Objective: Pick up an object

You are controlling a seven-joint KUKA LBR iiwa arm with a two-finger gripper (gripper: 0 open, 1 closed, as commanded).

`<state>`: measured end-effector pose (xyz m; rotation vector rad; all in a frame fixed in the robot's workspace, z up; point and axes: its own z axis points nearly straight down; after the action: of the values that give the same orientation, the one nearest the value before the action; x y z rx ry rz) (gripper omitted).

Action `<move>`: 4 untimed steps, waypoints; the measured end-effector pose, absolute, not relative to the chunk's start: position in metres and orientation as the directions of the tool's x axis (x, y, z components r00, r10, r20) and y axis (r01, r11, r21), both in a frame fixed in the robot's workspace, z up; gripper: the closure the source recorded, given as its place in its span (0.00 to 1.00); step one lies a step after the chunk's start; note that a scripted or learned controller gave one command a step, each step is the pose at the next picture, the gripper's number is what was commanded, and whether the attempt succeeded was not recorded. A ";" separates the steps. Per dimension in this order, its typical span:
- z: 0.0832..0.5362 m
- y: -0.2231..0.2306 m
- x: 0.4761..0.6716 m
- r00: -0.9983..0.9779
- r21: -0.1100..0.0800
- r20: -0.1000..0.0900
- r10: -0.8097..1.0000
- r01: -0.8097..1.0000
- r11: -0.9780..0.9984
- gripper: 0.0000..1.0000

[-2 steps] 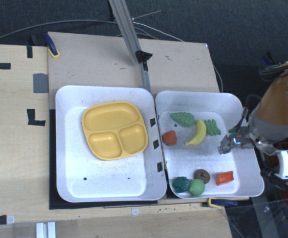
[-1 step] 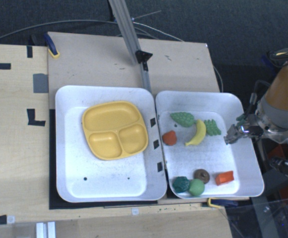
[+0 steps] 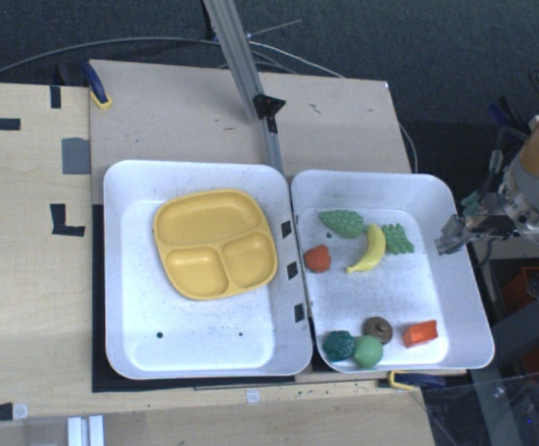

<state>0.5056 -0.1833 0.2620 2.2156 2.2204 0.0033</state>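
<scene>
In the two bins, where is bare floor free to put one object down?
Left bin: the strip in front of the yellow tray. Right bin: the middle, between the banana and the brown ring. Crowded: the right bin's front edge and around the banana.

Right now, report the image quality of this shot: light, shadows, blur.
Camera view: soft, even light; the white bins look bright without harsh glare; the yellow tray and banana cast only faint shadows; the whole frame is slightly soft and grainy; the gripper at the right bin's rim is blurred, its detail unreadable.
</scene>
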 end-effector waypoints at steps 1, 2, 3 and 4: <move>0.266 -0.133 0.524 -0.007 0.000 0.002 1.000 1.000 0.007 1.00; 0.249 -0.080 0.533 -0.007 -0.003 0.001 1.000 1.000 0.007 1.00; 0.242 -0.036 0.559 -0.006 -0.001 0.001 1.000 1.000 0.006 1.00; 0.247 0.016 0.575 -0.008 0.000 0.002 1.000 1.000 0.008 1.00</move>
<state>0.5748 0.0162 0.2471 2.2142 2.2309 0.0014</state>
